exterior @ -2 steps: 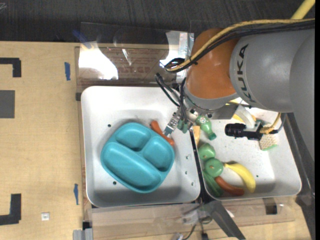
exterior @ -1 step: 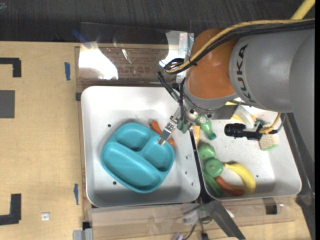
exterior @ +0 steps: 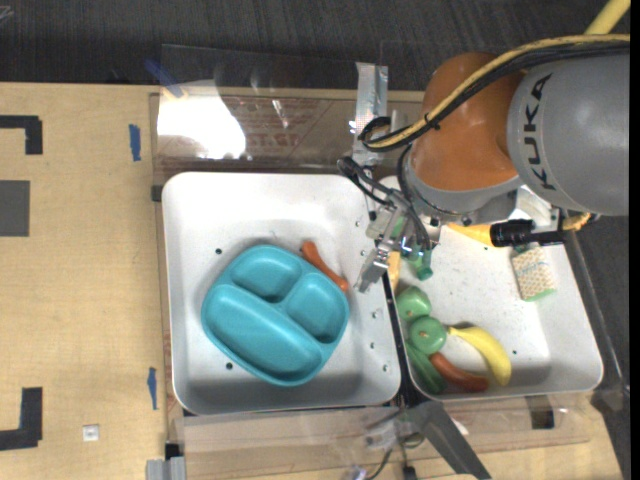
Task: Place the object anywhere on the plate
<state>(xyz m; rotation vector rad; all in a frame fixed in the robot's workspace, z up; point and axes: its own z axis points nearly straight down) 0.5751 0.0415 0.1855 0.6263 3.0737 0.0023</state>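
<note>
1. Grey with an orange band, one arm (exterior: pixel 560 118) reaches in up and right of the plate, bent over so that its wrist hangs down by the bins' shared wall.
2. White bins, two: the left bin (exterior: pixel 190 268) holds the plate, and the right bin (exterior: pixel 470 288), just right of the plate, holds the spare pieces.
3. Teal plate (exterior: pixel 275 313), one, with three wells, lying flat to take the drop.
4. One gripper (exterior: pixel 385 258) sits near the plate's upper right rim, over the dividing wall. I cannot tell whether it is clamped on anything, since cables and brackets clutter it.
5. One banana (exterior: pixel 485 350), well right of the plate.
6. Two green fruits (exterior: pixel 412 301), right of the plate and stacked beside the banana.
7. One speckled pad (exterior: pixel 533 271), far right of the plate.
8. One red pepper (exterior: pixel 460 373), right of the plate.
9. One orange stick (exterior: pixel 322 263), probably the task's object, lies against the plate's upper right rim and is not yet on it.
</note>
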